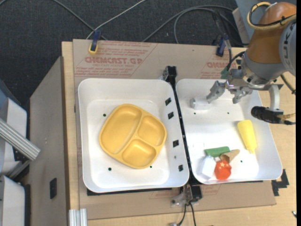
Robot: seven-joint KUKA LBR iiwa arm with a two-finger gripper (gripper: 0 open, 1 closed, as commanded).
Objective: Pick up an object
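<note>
Grey fingers (215, 91) of your gripper (227, 92) look spread apart, holding nothing, over the right bin (268, 171); the small pile (217, 163) blurs together.

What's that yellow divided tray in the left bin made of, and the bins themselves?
The yellow divided tray looks like moulded plastic: even colour, rounded compartment ridges, soft sheen. The left bin and right bin look like thin glossy white plastic with rounded rims, though painted metal can't be excluded.
</note>
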